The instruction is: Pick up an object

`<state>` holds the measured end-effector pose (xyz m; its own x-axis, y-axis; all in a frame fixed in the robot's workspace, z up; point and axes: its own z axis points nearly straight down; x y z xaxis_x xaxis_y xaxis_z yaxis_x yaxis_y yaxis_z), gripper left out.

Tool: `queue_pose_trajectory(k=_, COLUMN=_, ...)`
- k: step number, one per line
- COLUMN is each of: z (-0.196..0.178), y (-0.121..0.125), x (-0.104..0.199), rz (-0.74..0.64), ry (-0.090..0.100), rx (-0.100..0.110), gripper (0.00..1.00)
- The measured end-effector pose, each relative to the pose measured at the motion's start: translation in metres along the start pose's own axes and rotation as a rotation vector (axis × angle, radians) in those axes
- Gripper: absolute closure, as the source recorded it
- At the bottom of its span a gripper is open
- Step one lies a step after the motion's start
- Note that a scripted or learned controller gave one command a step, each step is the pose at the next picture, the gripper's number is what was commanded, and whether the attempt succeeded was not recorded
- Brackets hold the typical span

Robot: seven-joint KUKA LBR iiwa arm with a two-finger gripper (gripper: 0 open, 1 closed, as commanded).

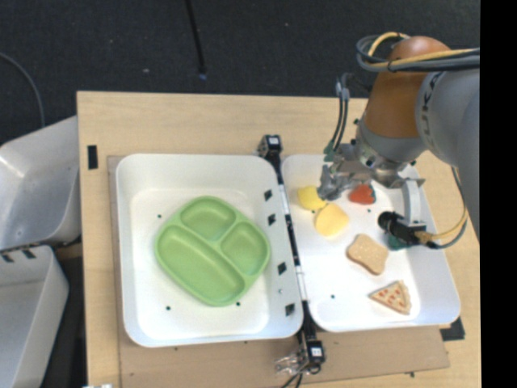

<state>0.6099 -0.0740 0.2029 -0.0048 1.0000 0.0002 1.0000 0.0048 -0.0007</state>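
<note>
Yellow object (310, 198) beside lowered tool (329, 187), arm upright above; grip state unclear.

Pale wooden tan on the desk (97, 128). White on both bins (129, 314). Light green on the divided plate (212, 250). Yellow on two rounded pieces (331, 220), red on a small piece (362, 193). Toast-brown with a paler face on the bread slice (368, 254). Orange dotted red on the pizza wedge (393, 297). Grey with an orange band on the arm (400, 87).
</note>
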Motion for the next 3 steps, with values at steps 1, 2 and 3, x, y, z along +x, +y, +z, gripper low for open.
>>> queue_pose_trajectory(k=1, z=-0.001, y=-0.014, x=0.05, rz=-0.001, ry=0.001, rx=0.0, gripper=1.0)
queue_pose_trajectory(k=2, z=-0.021, y=-0.018, x=0.101, rz=-0.002, ry=0.001, rx=-0.004, gripper=1.0)
queue_pose_trajectory(k=3, z=-0.029, y=-0.044, x=0.14, rz=-0.002, ry=0.002, rx=0.0, gripper=1.0)
